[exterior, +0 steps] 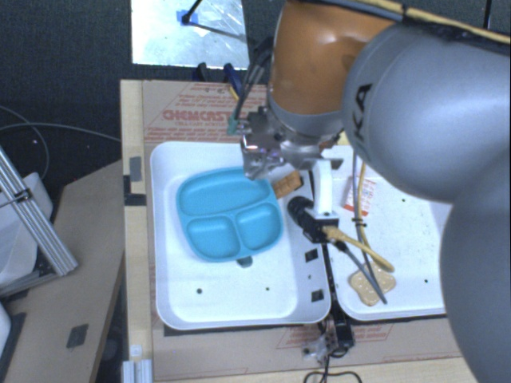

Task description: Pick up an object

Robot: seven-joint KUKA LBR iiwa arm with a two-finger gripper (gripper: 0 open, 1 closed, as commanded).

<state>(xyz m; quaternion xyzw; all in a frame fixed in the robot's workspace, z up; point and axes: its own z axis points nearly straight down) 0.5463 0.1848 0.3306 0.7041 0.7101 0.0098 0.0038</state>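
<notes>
**Operator:** Currently, where does the gripper stand relative to the pick target?

**Technician:** It hangs over the far right corner of the left bin, at the far right rim of the blue divided plate. The plate lies just toward the near left of the gripper, flat on the bin floor, its long axis running roughly left to right across the bin. A small tan block sits beside the gripper, against the bin's right edge.

**Operator:** Arm pose?

**Technician:** The arm reaches in from the right, wrist pointing steeply down, orange band above it.

**Operator:** Finger opening and payload?

**Technician:** Undetermined. The wrist housing blocks that area, so I cannot tell the opening or whether anything is gripped.

**Operator:** Assessment?

**Technician:** Probably the descent stage; the plate rim is the nearest graspable edge.
</notes>
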